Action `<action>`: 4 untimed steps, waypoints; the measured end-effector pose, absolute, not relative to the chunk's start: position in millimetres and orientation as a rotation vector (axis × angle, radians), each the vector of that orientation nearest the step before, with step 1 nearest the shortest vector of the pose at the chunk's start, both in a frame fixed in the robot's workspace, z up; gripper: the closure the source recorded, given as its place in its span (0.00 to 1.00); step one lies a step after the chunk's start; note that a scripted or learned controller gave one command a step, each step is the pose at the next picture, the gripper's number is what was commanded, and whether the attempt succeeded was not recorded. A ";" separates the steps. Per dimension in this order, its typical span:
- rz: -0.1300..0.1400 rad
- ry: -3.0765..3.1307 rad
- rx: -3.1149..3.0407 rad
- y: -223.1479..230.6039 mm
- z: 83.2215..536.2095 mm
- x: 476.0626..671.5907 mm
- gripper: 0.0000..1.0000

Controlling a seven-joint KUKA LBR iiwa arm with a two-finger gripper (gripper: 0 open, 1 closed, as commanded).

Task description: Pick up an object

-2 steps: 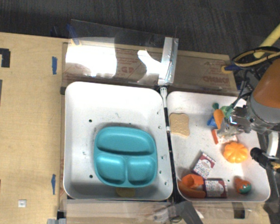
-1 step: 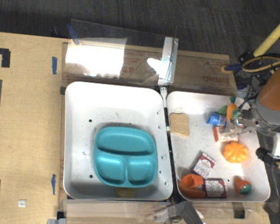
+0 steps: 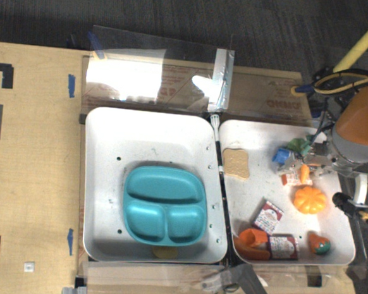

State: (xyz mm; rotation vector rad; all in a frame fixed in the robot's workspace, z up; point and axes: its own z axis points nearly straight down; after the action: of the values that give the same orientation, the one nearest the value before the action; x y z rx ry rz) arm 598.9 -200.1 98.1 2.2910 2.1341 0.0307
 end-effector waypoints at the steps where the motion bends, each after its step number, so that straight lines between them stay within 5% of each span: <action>1: 0.007 2.081 2.343 -192.8 171.2 651.5 0.00; 2: 0.000 2.080 2.347 -193.6 176.1 650.6 1.00; 3: -0.002 2.082 2.347 -193.2 175.4 650.5 0.00; 4: 0.017 2.132 2.309 -205.4 96.1 623.5 0.00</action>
State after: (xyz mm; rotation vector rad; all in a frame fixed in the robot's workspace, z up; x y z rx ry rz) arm 623.5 -205.4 96.1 2.3094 2.1321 0.0172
